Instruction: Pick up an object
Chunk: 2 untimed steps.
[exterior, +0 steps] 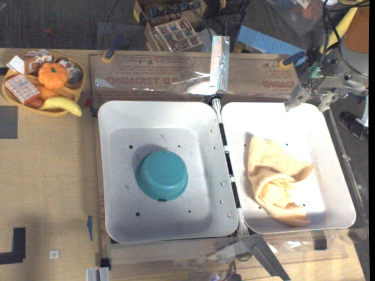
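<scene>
At upper right, above the far right corner of the right bin (343, 206): the pincer (309, 101), spread open, with nothing between its two fingers (295, 100). Hangs off a grey wrist reaching in from the right, clear of everything lying in the bin. Just below and to the left of it, on the white floor of that same bin: a crumpled tan cloth (278, 183), bunched into folds, sitting toward the middle and the near side, well apart from the pincer. Across the divide where the two bins meet, in the left bin (108, 122): a teal bowl (163, 174), turned upside down, resting near the centre of the recessed floor and touching no wall. Behind both bins, along the far edge: a sheet of clear plastic (158, 78) lying flat, with faint red lettering too blurred to read. Farther out, on the wooden surface (47, 186) at the far left corner: a shallow basket (12, 92) holding an orange toy pumpkin (53, 76), a yellow banana (61, 104) along its near rim, and a few small printed packets. Beyond the surface, on the floor at the top: boxes, crates and loose cables, too cluttered to tell apart.
</scene>
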Each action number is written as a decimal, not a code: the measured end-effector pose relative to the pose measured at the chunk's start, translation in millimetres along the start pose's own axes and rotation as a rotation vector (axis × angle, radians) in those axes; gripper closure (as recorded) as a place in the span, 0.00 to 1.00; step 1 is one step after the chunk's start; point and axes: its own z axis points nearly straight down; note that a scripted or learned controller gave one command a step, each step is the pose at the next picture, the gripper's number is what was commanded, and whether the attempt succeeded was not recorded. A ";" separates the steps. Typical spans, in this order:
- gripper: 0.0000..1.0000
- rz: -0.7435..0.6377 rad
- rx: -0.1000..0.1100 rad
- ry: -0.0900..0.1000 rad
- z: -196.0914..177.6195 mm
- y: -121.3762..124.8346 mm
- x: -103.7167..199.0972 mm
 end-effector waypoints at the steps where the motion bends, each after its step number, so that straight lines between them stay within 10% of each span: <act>1: 0.00 -0.006 0.000 0.000 67.4 -71.9 -27.2; 2: 0.00 -0.191 -0.006 0.004 174.8 -72.0 -66.2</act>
